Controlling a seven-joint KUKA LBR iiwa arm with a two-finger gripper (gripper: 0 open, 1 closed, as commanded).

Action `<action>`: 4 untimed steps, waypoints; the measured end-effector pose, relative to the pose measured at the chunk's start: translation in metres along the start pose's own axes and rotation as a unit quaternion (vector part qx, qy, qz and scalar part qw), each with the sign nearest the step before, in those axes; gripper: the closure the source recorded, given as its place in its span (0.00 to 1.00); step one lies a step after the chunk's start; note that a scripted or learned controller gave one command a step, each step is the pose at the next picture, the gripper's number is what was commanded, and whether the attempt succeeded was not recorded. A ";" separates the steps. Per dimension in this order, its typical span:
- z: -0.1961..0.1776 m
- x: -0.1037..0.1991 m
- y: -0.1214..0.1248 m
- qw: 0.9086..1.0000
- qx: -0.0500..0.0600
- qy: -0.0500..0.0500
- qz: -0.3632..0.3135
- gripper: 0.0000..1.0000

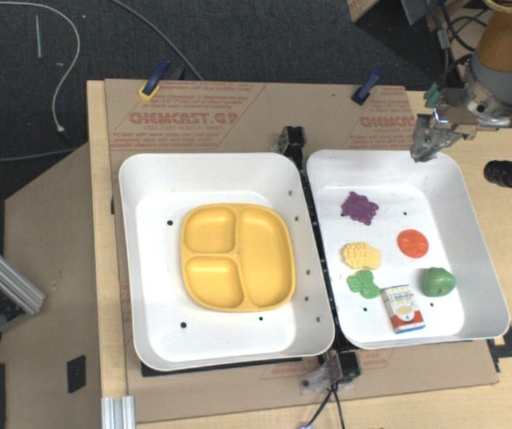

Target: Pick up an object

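Observation:
The right bin (470, 195) holds several small items: a purple grape bunch (359, 207), a red tomato (413, 243), a yellow corn piece (361, 256), a green leafy piece (362, 283), a green apple (437, 281) and a small red-and-white carton (402, 308). My gripper (426, 146) hangs over the bin's far edge, above and to the right of the grapes. Nothing shows between its fingers.
The left bin (148, 204) bears a yellow three-compartment plate (238, 256). Blue clamps (155, 81) (367, 85) hold the cardboard at the back. Cables lie on the dark floor at the far left.

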State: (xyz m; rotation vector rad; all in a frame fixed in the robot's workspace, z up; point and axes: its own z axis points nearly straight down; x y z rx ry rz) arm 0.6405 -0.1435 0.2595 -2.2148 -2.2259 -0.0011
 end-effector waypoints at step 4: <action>0.020 0.203 -0.017 1.000 0.000 0.000 0.000 1.00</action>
